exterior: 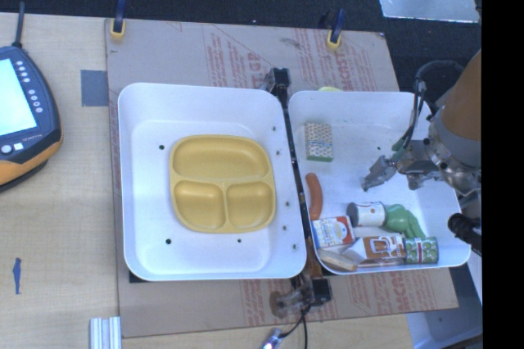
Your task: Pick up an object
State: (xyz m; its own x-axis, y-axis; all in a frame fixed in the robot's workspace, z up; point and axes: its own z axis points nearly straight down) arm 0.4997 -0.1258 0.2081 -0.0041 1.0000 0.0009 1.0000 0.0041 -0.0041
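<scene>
1. The bench (65, 216), a pale wood-grain surface, is covered in the middle by a brown cardboard sheet (237, 52) held by two clamps at its far edge.
2. Two shallow white bins are seen side by side on the sheet: the left bin (147, 106), smooth and glossy, and the right bin (360, 106), its walls rounded at the corners.
3. A yellow divided tray (221, 179), matte plastic with three compartments, is laid flat in the middle of the left bin.
4. The arm (467, 106), grey with an orange band, is reached in over the right bin's right edge.
5. The gripper (385, 173) is held low over the bare middle of the right bin, above the near clutter; whether the fingers are spread or pressed together cannot be told, and nothing is seen between them.
6. The candidates are gathered in the right bin: a small speckled box (318, 140) well apart at the far left; a slim orange sausage shape (314, 196) along the left wall; a red-and-white carton (332, 231); a white bottle (367, 214) just beside a green rounded piece (404, 219); a printed packet (405, 248) at the near edge.
7. The bottle, lying closest to the gripper, is judged the likeliest pick; a descent centred across its narrow width is advised, since its round, slick body may roll against its neighbours.
</scene>
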